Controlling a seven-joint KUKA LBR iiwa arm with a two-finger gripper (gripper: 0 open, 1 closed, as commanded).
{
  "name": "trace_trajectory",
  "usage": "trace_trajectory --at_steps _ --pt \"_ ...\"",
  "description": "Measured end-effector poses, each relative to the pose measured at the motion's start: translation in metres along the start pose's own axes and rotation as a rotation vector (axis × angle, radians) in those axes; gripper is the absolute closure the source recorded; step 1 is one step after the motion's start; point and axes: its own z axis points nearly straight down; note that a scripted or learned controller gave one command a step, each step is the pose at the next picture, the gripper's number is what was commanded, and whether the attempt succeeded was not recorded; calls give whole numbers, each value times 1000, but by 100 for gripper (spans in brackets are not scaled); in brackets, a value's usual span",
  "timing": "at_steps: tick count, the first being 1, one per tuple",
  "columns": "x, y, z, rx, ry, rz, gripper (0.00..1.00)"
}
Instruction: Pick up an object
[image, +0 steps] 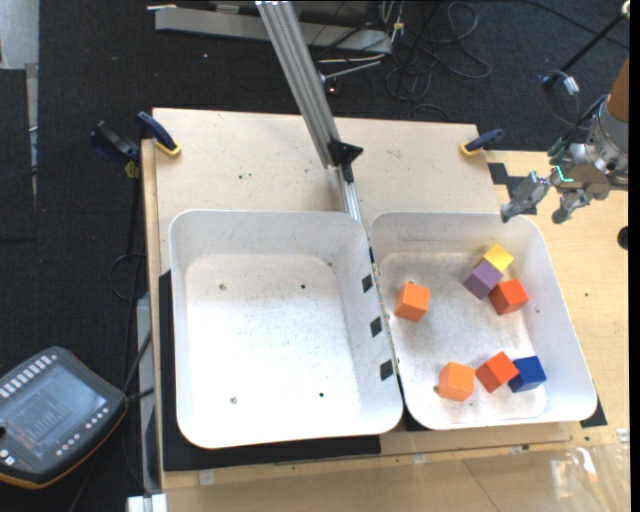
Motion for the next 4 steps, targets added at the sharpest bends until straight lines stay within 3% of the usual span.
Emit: trace_trajectory --at_steps 2,3,4 --pt "0 4 112 6 2 2 0" --pt "1 14 152 -12 -3 2 0" --pt "1 15 142 -15 -6 0 100"
